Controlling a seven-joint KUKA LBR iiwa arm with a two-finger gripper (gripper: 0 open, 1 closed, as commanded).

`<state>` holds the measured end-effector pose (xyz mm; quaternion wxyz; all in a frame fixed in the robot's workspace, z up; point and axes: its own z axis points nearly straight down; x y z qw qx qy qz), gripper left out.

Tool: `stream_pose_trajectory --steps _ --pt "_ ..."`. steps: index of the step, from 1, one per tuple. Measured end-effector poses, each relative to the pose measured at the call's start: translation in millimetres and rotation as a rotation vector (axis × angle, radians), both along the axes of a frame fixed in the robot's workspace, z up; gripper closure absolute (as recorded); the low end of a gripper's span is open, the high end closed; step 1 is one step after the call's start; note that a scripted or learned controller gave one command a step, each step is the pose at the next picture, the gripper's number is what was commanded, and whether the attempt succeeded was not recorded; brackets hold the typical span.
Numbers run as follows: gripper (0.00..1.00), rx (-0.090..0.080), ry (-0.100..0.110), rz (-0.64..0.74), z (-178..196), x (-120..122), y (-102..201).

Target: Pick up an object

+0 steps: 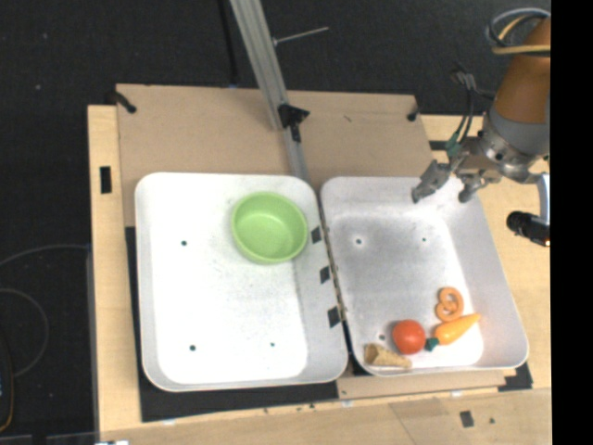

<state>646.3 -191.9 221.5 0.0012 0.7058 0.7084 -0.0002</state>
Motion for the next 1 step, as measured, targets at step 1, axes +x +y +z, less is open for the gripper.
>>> stream_pose_trajectory --steps 1 --pt "0.0 -0.001 0.001 0.001 0.1 -0.1 -0.3"
